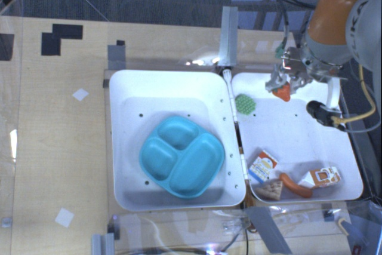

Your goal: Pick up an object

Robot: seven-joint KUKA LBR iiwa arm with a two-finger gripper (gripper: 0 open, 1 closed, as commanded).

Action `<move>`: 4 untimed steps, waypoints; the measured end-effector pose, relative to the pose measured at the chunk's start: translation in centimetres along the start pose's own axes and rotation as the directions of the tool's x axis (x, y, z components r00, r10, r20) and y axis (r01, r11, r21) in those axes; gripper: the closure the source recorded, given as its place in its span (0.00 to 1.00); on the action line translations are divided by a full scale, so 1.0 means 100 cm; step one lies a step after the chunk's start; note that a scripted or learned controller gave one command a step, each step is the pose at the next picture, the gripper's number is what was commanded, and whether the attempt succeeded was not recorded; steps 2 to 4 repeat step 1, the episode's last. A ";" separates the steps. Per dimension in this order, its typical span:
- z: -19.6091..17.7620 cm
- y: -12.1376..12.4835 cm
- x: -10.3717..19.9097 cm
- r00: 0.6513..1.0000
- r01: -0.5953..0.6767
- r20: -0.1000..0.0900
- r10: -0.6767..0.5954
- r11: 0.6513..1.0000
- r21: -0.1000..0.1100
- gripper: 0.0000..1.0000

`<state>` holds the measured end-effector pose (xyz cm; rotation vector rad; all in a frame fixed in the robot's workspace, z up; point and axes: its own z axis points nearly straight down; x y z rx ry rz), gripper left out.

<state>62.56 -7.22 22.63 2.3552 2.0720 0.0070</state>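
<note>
Nearest the camera, along the near wall of the right bin (358, 188), four small things crowd together: a little white-and-orange carton (262, 166), a brown wedge-shaped piece (271, 190), an orange carrot-like piece (295, 186) and a second small carton (324, 177). The wedge and the carrot-like piece touch or nearly touch, so any reach into that cluster risks nudging a neighbour or closing on two at once.

Up at the far edge of the same bin, the gripper (283, 88) hangs with a small orange-red object (283, 92) at its tips. The fingers appear closed narrowly on it, though the piece pokes out below them, which suggests a shallow pinch (my reading, not a certainty). If so, a quick swing or a jolt could let it slip and drop back into the bin.

A green round item (245, 104) lies near the far-left corner of the right bin, just beside the dividing wall; it sits close enough to the gripper's side that a leftward sweep at low height could clip it.

Open room is good: the middle of the right bin's floor is bare, and straight up is free. In the left bin (119, 128), a blue divided plate (182, 156) takes the centre, leaving bare margins along the far and left walls.
</note>
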 end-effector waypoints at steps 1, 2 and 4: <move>-0.017 -0.020 0.005 1.000 -0.017 0.000 0.017 1.000 0.002 1.00; -0.017 -0.020 0.005 1.000 -0.017 0.000 0.017 1.000 0.002 1.00; -0.017 -0.020 0.005 1.000 -0.017 0.000 0.017 1.000 0.002 1.00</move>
